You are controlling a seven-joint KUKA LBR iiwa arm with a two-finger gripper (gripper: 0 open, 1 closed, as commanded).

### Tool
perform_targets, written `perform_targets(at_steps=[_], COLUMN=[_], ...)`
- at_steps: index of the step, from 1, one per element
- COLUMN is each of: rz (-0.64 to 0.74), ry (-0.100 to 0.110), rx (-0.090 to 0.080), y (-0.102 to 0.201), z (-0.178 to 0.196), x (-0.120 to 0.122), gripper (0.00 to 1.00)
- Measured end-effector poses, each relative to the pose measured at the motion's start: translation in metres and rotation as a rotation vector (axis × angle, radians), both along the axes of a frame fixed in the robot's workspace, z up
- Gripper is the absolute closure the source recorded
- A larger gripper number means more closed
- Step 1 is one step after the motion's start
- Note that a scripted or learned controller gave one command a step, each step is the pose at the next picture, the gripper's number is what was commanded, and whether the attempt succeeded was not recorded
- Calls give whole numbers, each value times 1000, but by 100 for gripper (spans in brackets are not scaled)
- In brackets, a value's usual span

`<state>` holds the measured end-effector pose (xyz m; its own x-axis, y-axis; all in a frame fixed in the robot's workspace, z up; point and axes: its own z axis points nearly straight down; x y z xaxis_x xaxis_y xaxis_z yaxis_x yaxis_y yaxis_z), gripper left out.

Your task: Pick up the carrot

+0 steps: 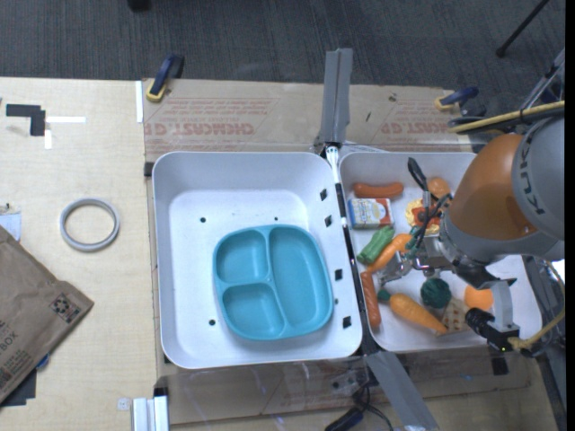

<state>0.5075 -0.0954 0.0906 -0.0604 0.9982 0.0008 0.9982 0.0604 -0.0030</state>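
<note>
The carrot (417, 313) is seen low in the right bin (395, 341), near its front rim, lying flat with the long axis running from upper left to lower right, thick end toward the left. Just above and left of it, the hand (406, 263) is placed over the clutter; the carrot lies down and slightly right of it, near but apart. Whether the hand is apart or together cannot be told, as the parts are small and tangled with toys. Nothing is judged to be held. A dark green round toy (436, 291) sits just beside the carrot's upper side, and a sausage (370, 298) lies to its left along the bin wall. Further back, a green pepper (375, 244) and a small carton (367, 212) are noted. A crosswise approach to the carrot is probably needed.
</note>
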Motion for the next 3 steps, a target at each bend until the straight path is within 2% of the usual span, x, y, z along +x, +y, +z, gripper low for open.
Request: perform_targets(at_steps=[1,2,3], rz=[201,340,448], ry=[0,-3,-3], rx=[1,-1,-1], y=[0,-6,-81], z=[0,12,89], x=[-29,58,98], gripper=[0,0,0])
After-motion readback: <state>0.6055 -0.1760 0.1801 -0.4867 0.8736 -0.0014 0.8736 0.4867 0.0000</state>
